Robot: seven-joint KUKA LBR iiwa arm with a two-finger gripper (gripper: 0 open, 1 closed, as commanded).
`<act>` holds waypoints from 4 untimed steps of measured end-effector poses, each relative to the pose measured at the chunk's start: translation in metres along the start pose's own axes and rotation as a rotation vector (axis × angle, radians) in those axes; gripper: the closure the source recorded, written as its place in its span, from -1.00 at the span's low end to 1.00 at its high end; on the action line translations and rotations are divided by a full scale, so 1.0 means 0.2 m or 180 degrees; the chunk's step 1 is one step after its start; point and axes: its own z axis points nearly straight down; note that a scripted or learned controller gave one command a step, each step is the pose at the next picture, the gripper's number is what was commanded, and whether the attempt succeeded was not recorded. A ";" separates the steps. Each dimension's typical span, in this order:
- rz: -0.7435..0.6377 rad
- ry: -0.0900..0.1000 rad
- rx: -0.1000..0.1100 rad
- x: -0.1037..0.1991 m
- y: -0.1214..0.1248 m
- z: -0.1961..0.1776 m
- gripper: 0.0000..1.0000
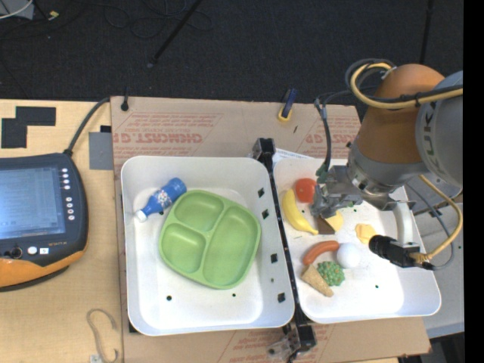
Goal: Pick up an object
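Below, the pincer (pixel 327 212) hangs low in the right bin (pixel 393 301), just beside a banana (pixel 295 212) and tomato (pixel 305 190); its opening cannot be told. Cardboard (pixel 189 127) lettering is upside down, unreadable.

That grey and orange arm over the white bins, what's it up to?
The grey arm's two-finger gripper is lowered into the right white bin, among toy foods: a yellow banana, a red tomato, a red sausage, a white ball and a green broccoli piece. Nothing is visibly held yet. The left white bin holds a green divided plate and a small blue-and-white bottle.
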 end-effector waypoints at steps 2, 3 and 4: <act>0.0008 -0.0009 -0.0011 -0.03 0.05 -0.07 1.00; 0.0015 -0.0011 -0.0004 -0.09 0.04 -0.04 1.00; 0.0011 -0.0008 -0.0010 -0.06 0.05 -0.07 1.00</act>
